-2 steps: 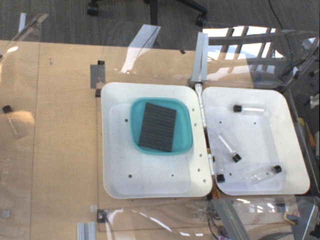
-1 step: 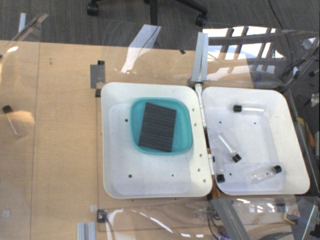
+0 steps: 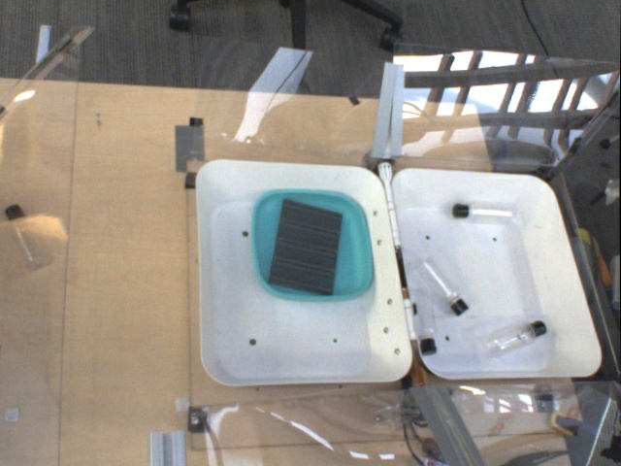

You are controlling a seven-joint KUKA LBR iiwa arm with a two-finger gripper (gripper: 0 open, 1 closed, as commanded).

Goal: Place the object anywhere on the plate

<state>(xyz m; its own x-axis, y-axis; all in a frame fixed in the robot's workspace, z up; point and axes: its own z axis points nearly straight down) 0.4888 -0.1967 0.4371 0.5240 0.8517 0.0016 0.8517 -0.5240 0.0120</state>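
The pale wooden bench (image 3: 97, 260) carries two shallow white plastic bins, touching along their inner edges. The left bin (image 3: 223, 348) holds a teal, rounded-square plate (image 3: 264, 223) in its upper middle. A dark grey rectangular slab with fine ribbing (image 3: 306, 247) lies flat on the plate, slightly tilted and wholly within its rim; it is perhaps foam or rubber, but the surface is too blurred to tell. In the right bin (image 3: 543, 260) lie three small clear vials with black caps, well apart: one near the top (image 3: 480, 210), one at the centre-left (image 3: 442, 287) and one at the lower right (image 3: 514, 335).
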